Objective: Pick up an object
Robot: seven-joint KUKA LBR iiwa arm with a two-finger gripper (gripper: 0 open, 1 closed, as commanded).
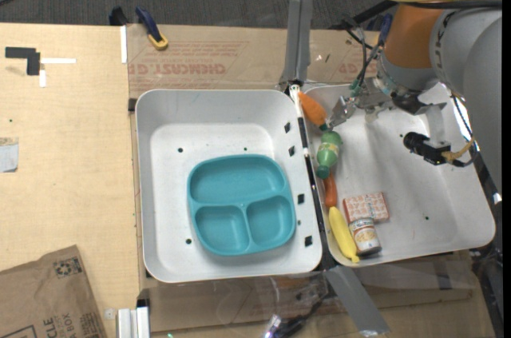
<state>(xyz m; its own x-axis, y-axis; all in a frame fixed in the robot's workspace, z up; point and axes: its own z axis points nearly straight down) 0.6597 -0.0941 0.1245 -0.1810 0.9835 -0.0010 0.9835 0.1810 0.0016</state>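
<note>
Camera view: gripper [342, 111] sits at the right bin's [447, 228] upper left, can't tell how far apart it's spread, just above a glossy green veggie [327, 152]. Below: smooth yellow banana [342, 234], round can [365, 236], flat red box [366, 207]. Left bin [160, 169] holds a teal divided tray [240, 203].

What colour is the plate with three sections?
Turquoise blue plate, clearest in the camera view.
</note>
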